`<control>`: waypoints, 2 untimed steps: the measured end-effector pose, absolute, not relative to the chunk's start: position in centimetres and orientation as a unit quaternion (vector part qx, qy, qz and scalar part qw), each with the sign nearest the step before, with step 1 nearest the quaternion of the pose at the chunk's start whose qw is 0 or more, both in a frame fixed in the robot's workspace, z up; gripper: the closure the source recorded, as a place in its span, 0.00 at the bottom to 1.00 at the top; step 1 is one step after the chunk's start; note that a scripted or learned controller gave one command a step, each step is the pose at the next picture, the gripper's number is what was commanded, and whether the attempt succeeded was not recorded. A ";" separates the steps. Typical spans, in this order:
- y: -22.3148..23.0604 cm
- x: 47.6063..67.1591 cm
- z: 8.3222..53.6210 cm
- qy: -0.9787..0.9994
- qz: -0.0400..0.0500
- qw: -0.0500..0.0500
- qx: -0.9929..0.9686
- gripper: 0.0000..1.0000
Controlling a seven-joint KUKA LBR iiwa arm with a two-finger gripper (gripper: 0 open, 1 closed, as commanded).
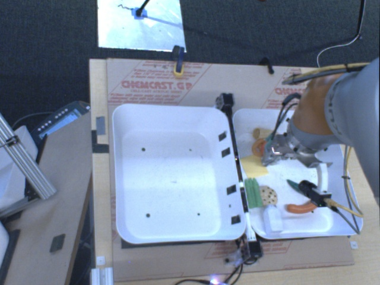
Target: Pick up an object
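My gripper (269, 154) hangs low in the right bin (341, 221), over its left half. Just under and beside it lie an orange-red round piece (258, 148) and a flat yellow piece (253, 168). A small beige thing (259, 133) lies a little further back. Toward the front are a green ribbed piece (253, 193), a speckled cookie (268, 193), an orange sausage-shaped thing (300, 207) and a white block (273, 219). The grey arm (338, 111) comes in from the right and covers the bin's far right part.
The left bin (127, 159) stands beside the right one, and black clips (231, 190) sit along their shared rim. Both rest on a cardboard sheet (154, 85). A grey device (62, 119) and metal rails (24, 165) stand off the bench to the left.
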State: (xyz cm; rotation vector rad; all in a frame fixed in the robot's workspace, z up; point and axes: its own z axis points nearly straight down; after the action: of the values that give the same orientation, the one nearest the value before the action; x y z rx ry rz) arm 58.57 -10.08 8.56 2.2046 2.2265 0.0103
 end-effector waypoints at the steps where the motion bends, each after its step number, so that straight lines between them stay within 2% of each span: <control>1: -12.9 58.5 8.5 0.708 0.001 0.001 0.707 1.00; 2: -14.2 60.5 8.5 0.709 0.001 0.002 0.706 1.00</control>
State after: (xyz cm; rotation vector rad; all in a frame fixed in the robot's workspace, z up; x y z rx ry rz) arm 60.50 -14.23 8.51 2.2142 2.2238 0.0031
